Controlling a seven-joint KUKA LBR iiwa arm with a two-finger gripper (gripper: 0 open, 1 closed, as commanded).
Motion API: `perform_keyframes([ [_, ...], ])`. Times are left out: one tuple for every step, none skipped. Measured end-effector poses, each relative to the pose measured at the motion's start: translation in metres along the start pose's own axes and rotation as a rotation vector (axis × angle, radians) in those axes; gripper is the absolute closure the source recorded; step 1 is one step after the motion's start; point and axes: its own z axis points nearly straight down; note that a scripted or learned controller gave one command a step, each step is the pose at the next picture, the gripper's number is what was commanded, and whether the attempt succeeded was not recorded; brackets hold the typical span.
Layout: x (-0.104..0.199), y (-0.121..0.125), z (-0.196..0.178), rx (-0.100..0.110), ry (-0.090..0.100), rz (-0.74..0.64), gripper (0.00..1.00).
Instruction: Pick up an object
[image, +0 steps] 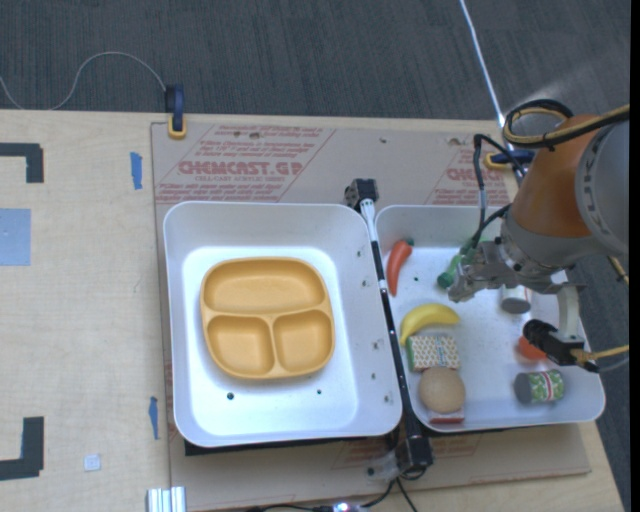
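Camera view: arm enters from the right; gripper (478, 283) low over the upper part of the right bin (590, 405); can't tell how its opening stands, too blurred and small. Pickable items all in that bin: carrot (398, 264) upper left; banana (428, 319) mid-left, cracker (434, 352) touching below it, burger (442, 390) lower; can (539, 386) lower right; green piece (452, 268) just beside the gripper. Left bin (190, 310) holds a yellow tray (267, 316). My call: go for the green piece or banana; centre over it, descend straight, avoid the bin wall.
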Motion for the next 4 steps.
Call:
perform_keyframes([
  [0.0, 0.0, 0.0, 0.0, 0.0, -0.001, 0.0],
  [0.005, -0.015, 0.038, -0.011, 0.002, -0.003, 0.0],
  [0.005, -0.014, 0.027, -0.016, 0.0, -0.003, 1.0],
  [0.022, -0.083, -0.047, 0.003, 0.003, 0.0, 1.0],
])
